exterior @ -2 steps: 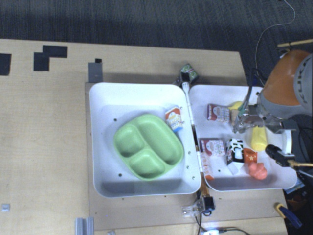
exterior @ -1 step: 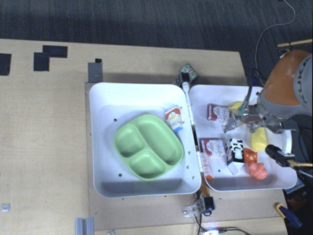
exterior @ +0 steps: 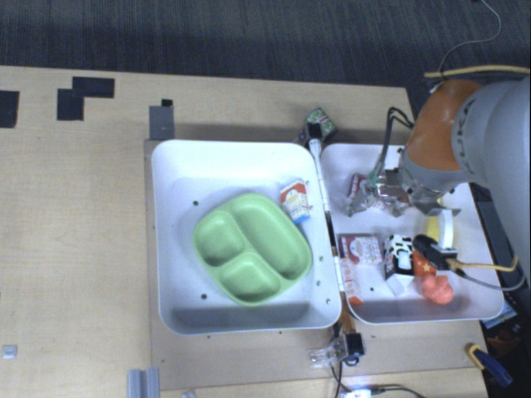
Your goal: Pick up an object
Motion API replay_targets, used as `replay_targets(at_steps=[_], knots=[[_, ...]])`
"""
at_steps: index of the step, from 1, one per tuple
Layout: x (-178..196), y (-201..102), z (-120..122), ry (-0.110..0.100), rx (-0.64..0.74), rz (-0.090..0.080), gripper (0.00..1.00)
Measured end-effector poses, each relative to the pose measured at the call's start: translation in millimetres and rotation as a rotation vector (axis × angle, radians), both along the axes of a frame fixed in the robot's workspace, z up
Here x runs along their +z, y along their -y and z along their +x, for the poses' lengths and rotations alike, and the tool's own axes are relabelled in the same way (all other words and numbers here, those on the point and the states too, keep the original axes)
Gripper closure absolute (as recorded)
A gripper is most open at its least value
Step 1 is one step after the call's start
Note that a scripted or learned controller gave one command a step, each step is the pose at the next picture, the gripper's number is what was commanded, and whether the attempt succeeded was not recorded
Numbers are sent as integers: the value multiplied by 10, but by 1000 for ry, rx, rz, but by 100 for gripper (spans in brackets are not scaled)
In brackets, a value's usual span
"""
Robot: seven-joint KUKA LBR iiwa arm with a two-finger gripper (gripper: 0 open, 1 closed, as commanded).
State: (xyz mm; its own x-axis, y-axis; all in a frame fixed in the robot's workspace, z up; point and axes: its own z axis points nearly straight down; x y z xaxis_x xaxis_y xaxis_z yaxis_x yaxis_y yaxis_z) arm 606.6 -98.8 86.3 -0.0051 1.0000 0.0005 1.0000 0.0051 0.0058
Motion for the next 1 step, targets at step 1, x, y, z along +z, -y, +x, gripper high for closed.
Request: replay_targets(at_steps=[1], knots=[[123,-5,21,6,2,0,100]])
